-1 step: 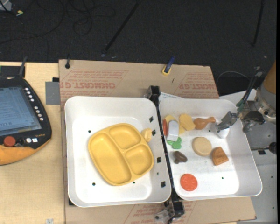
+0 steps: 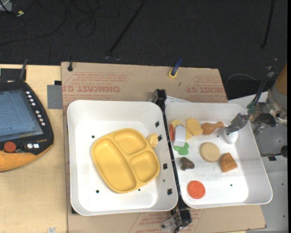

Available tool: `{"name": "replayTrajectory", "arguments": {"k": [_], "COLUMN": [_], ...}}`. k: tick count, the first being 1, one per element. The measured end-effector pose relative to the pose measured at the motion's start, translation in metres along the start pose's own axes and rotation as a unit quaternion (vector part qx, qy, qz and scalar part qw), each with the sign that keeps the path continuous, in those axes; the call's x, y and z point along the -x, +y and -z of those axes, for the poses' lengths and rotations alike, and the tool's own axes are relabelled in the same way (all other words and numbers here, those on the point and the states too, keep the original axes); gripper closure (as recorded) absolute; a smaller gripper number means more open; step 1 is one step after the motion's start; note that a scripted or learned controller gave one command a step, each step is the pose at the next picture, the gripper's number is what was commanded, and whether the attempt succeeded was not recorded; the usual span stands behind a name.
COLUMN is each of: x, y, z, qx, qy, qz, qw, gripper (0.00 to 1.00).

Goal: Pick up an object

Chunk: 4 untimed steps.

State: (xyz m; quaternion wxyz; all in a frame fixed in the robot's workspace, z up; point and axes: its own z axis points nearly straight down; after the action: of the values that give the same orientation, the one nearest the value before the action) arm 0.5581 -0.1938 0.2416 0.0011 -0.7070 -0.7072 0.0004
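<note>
My gripper (image 2: 235,124) hung over the right bin's (image 2: 254,178) far right part; whether it was spread I could not tell. Just left lay a drumstick (image 2: 212,127), long axis left-right, beside a tan disc (image 2: 210,152), brown block (image 2: 228,162) and red disc (image 2: 196,189). The left bin (image 2: 87,115) held a yellow divided tray (image 2: 126,159).

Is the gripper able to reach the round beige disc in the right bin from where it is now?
Probably yes. The gripper hangs over the right bin's upper right, and the round beige disc lies exposed nearby with nothing on top.
</note>
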Motion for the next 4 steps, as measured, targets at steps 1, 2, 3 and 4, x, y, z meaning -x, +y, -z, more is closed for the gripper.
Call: {"name": "replayTrajectory", "arguments": {"k": [1,2,3,4], "x": [0.007,-0.002,-0.005,-0.003], "y": [-0.003,-0.004,-0.003,-0.002], "z": [-0.049,-0.096,-0.148,-0.134], "qx": [-0.002,-0.002,0.000,0.002], "qy": [0.000,0.001,0.001,0.001], "qz": [0.000,-0.001,0.000,-0.001], "qw": [1.0000,1.0000,1.0000,1.0000], "gripper": [0.00,0.00,0.00,1.00]}}
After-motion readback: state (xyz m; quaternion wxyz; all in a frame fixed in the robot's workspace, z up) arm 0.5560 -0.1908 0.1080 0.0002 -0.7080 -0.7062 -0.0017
